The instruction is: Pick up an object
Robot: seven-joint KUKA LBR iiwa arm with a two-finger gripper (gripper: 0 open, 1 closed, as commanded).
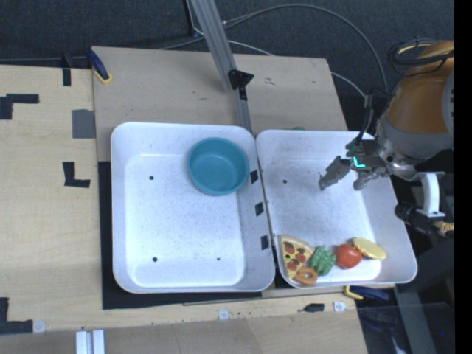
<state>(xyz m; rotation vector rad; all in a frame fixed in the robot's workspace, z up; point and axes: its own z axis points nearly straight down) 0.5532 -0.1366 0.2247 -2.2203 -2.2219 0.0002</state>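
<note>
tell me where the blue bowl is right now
The blue bowl sits in the left white bin, in its upper right corner close to the divide between the two bins, well away from the toy food in the right bin.

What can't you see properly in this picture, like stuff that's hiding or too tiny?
- Gripper, camera view: small and dark over the right bin; whether it is open or shut cannot be told.
- Green toy, camera view: too small to name, squeezed between the pizza slice and the tomato.
- Inside of the blue bowl, camera view: nothing can be made out in it.
- Arm, camera view: cut off by the right edge.
</note>
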